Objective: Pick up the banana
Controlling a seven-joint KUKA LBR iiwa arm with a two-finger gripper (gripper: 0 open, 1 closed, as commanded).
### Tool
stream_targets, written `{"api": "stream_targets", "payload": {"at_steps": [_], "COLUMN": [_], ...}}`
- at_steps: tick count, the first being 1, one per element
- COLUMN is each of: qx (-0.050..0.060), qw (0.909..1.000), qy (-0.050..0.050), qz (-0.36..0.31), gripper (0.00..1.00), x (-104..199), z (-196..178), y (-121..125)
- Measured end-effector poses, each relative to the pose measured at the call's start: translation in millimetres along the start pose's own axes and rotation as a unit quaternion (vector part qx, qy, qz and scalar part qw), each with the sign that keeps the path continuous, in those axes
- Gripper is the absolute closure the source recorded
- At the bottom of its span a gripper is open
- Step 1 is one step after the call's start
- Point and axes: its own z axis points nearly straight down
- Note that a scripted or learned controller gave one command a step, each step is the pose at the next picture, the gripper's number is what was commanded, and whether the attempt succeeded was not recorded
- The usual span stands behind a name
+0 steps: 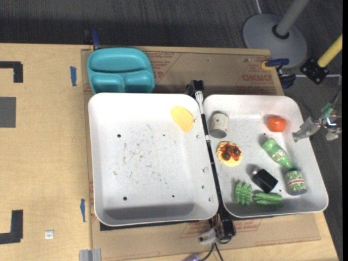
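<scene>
The banana [182, 118] lies in the left bin [109, 200], in its far right corner, close to the divide between the two bins. Only a short yellow piece is visible; its long axis appears to run from far-left to near-right, though foreshortening makes this uncertain. The gripper [304, 130] is at the right rim of the right bin [318, 200], near the tomato [276, 123] and the green bottle [275, 152]. The banana therefore lies well to the gripper's left, across the full width of the right bin. Little of the arm is visible; it enters low over the rim. Grasp state: cannot tell; nothing is seen held.
</scene>
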Motion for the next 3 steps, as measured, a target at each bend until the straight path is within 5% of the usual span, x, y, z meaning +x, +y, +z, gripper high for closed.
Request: {"api": "stream_targets", "payload": {"at_steps": [1, 2, 3], "qx": [0.001, -0.005, 0.0], "qw": [0.9983, 0.9994, 0.9792], "qy": [0.001, -0.002, 0.0], "qz": [0.058, 0.034, 0.203], "gripper": [0.0, 0.0, 0.0], "x": [75.4, 109.1, 82.6], "z": [68.0, 166.0, 137.6], "y": [-30.0, -42.9, 16.6]}}
